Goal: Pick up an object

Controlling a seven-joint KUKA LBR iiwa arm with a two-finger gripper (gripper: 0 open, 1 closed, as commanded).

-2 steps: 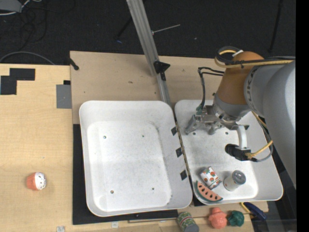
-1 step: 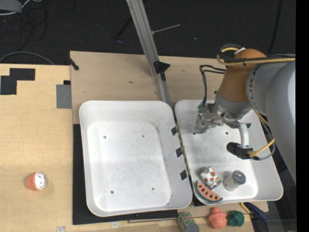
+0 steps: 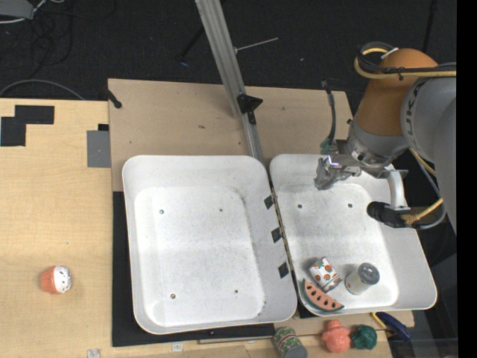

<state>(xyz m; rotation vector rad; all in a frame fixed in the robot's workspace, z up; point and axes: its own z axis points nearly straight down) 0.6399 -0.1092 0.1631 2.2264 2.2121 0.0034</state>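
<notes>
In the right bin [image 3: 335, 215], three objects lie near the front edge: a small red-and-white patterned box [image 3: 324, 273], a grey cylinder-like object [image 3: 363, 277], and a watermelon-slice toy [image 3: 322, 297] on the front rim. My gripper [image 3: 328, 174] hangs over the bin's back part, well apart from these objects. I see nothing between its fingers.
The left bin [image 3: 197, 237] lies beside the right one. An orange-and-white ball [image 3: 56, 280] rests on the wooden bench at far left. Small toys [image 3: 335, 338] sit in front of the right bin. A metal rail [image 3: 227, 58] rises behind the bins.
</notes>
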